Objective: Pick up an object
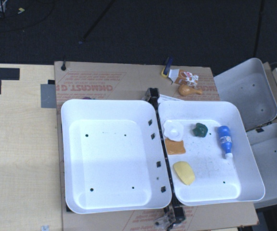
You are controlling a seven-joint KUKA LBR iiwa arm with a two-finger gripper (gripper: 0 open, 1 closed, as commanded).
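Beside the right bin's (244, 177) far wall, blue bottle (224, 139).

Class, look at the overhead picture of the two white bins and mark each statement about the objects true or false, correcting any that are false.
1. The blue plastic bottle lies in the right-hand white bin. True.
2. The yellow oval lump lies in the left-hand white bin. False: it lies in the right-hand bin.
3. The dark green lump sits between the white round lid and the bottle. True.
4. The orange flat slice lies outside both bins. False: it lies in the right-hand bin, just below the lid.
5. An orange toy lies on the cardboard behind the bins. True.
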